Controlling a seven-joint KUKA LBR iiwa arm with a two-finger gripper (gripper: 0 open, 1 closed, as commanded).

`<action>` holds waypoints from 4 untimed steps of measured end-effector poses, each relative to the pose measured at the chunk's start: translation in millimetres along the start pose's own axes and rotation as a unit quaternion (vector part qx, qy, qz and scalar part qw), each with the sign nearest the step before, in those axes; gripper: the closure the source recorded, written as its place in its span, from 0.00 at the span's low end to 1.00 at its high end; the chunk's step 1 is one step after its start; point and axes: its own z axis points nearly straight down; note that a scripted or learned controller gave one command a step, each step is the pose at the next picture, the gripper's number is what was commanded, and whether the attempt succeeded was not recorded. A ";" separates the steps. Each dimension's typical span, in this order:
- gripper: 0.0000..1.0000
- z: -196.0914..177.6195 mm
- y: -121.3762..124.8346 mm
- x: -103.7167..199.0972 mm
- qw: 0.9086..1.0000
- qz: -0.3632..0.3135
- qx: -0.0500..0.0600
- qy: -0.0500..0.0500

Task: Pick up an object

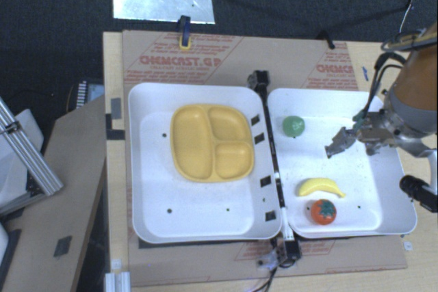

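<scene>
**Arm poised over the right bin's fruit**

The grey two-finger gripper (335,146) hangs over the right shallow white bin (390,215), grasping nothing; whether it is released or clenched cannot be told. A round green fruit (293,126) lies near the divider. A curved yellow banana (320,187) lies just above a red-orange tomato (324,212). The left white bin (147,147) holds a yellow three-compartment plastic tray (211,142).

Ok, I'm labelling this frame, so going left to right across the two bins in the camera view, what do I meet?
Yellow tray → green ball → banana → gripper. The tomato sits under the banana, so it shares that place in the order.
</scene>
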 end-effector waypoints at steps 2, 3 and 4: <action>0.00 38.9 7.9 4.5 1.000 0.000 -0.004 0.000; 0.00 101.3 11.6 6.1 1.000 0.000 -0.002 0.000; 0.00 143.8 8.8 5.5 1.000 0.000 -0.003 0.000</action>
